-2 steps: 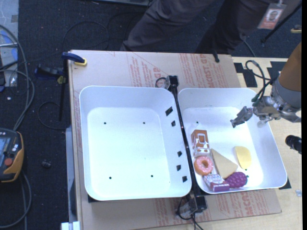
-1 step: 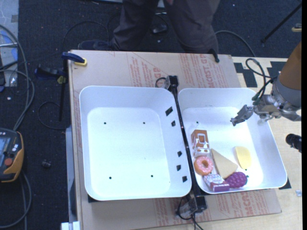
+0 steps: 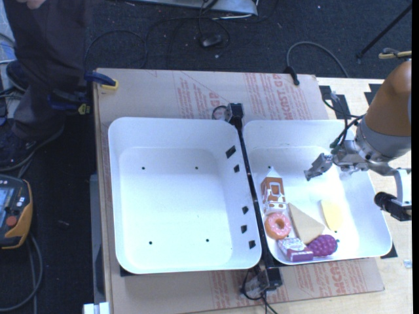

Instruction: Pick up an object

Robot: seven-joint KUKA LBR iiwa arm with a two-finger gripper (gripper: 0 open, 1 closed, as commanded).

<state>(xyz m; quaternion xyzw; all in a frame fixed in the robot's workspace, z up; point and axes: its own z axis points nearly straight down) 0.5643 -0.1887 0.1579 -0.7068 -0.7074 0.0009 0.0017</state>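
hand (image 3: 318, 167): metal fingers apart, nothing between | right bin (image 3: 366, 241): glossy white plastic | pink ring donut (image 3: 279, 225) | bumpy purple grapes (image 3: 322, 245)

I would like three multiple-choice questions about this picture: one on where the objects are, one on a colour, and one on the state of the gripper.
1. Where do the toy objects lie?
A. in the left bin
B. in the right bin
C. on the cardboard

2. What colour is the ring-shaped doughnut?
A. pink
B. green
C. black

3. What is the gripper doing?
A. resting in the left bin
B. lifting the doughnut
C. hanging over the right bin with nothing between its fingers

Answers:
1 B: the objects cluster at the near end of the right bin, none in the left bin.
2 A: the doughnut is pink.
3 C: the gripper is above the right bin, apart from the objects.
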